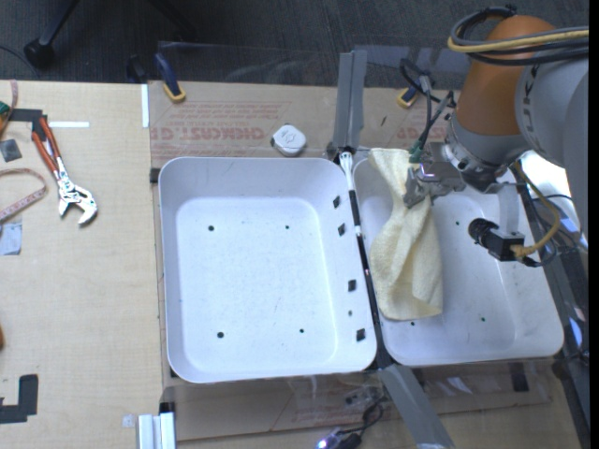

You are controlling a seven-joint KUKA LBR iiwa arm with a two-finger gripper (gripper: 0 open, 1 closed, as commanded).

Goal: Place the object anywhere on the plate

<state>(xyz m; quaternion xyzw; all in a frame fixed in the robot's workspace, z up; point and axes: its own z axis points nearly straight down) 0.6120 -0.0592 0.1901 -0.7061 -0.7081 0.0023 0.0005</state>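
- Tool [418, 187]: positioned at the upper part of the yellow towel [404, 251], low over it. Fingers appear pinched on a fold of the cloth near its top; cloth shows bunched at the tips, so I judge it gripping the towel.
- Yellow towel: lies in the right bin [487, 330], along that bin's left wall, draped lengthwise from the far corner toward the near half. Its lower end rests on the bin floor.
- Arm [505, 92]: grey body with orange band, overhanging the far right portion of the right bin; cables trail beside the towel's right.
- Left bin [187, 279]: just left of the towel, sharing the central divider.
- Task status: judged at the pick stage. No plate can be identified, so placement is outstanding; lift, transfer and release remain.
- Edges: the towel touches the divider; a lift risks dragging cloth over that rim.
- Open room: bare floor to the towel's right and the whole left bin floor.
- Counter [75, 325]: a wrench [64, 181] lies well left of the towel.
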